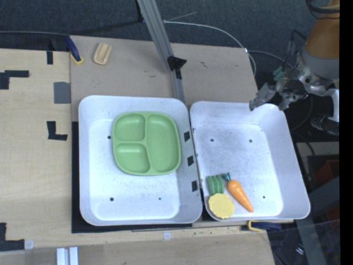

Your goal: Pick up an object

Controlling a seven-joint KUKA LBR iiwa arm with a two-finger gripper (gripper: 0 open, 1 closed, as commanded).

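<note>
Claw (pixel 268 97), grip state unclear, hovers at right bin's (pixel 276 148) far corner; reaching step: must cross to carrot (pixel 240 195)

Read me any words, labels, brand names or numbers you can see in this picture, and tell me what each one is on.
None can be read.
The green plate, the carrot and the yellow disc bear no print.
The black tape marks on the bench are plain shapes, not letters.
The tan block is too small to show any marking.
</note>
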